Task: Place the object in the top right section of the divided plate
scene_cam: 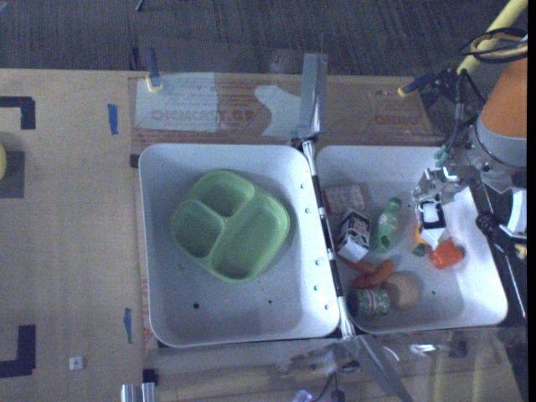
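A green divided plate (230,223) lies in the left bin (167,308), turned at an angle, its sections bare. My gripper (430,212) hangs over the right side of the right bin (477,296), pointing down above an orange toy (447,254). Its fingertips are too small to read. Other toy foods lie left of the gripper: a green bottle (386,223), a small milk carton (353,233), a pinkish packet (345,198), a red sausage (373,272), a potato-like lump (404,288) and a green can (371,301).
A metal divider wall (322,241) separates the two bins. Cables and arm hardware (494,141) crowd the right bin's far right side. Blue tape marks (112,117) sit on the wooden bench to the left.
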Motion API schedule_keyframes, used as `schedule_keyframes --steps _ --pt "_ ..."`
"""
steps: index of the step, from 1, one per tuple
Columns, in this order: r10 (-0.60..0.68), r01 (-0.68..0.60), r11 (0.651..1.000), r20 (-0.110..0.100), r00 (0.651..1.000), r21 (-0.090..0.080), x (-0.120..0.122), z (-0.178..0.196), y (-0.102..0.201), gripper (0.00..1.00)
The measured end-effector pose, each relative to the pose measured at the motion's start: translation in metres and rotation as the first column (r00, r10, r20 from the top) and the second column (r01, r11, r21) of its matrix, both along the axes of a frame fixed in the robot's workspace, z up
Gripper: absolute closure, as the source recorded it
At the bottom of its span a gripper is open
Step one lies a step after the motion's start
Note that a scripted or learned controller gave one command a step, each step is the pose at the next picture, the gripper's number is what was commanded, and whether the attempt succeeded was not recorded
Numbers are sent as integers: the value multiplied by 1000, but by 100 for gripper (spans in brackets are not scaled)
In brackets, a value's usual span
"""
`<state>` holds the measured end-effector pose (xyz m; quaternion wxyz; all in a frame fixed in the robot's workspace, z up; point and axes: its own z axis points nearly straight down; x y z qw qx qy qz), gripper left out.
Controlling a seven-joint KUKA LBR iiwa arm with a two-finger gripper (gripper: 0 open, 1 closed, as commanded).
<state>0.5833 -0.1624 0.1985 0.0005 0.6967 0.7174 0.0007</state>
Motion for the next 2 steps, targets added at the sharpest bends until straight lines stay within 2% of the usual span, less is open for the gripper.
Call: schedule_keyframes --steps 1,2 --pt "0 0 1000 0 1000 0 0 0 0 0" --pt "37 -37 999 -2 999 0 -73 -24 -55 0"
